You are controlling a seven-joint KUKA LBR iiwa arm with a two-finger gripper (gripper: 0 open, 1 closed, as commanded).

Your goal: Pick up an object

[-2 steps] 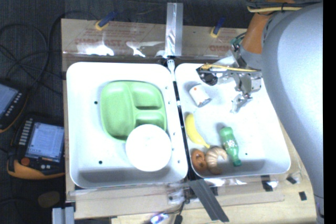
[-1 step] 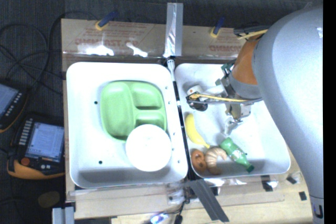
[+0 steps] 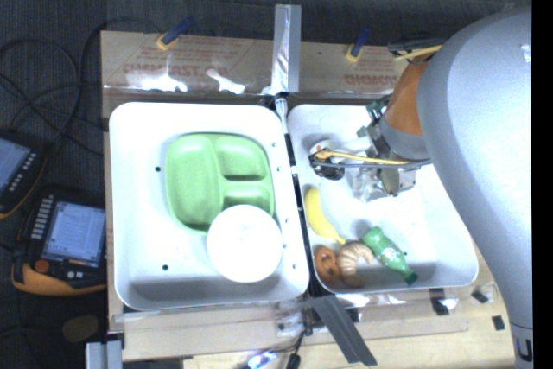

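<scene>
My gripper (image 3: 378, 184) hangs low over the upper middle of the right bin (image 3: 443, 231), with the big grey arm reaching in from the right. A yellow banana (image 3: 320, 217) lies below and left of it, against the bin's left wall. Along the bin's front lie a brown-orange round thing (image 3: 326, 263), a tan ridged shell-like thing (image 3: 355, 255) and a green bottle (image 3: 388, 254) lying on its side. None of these touches the gripper. The arm hides the bin's upper right part.
The left bin (image 3: 130, 186) holds a green divided tray (image 3: 207, 177) with a white round plate (image 3: 244, 243) overlapping its lower right corner. A raised divider (image 3: 290, 186) separates the two bins. Handheld devices and cables lie on the floor at far left.
</scene>
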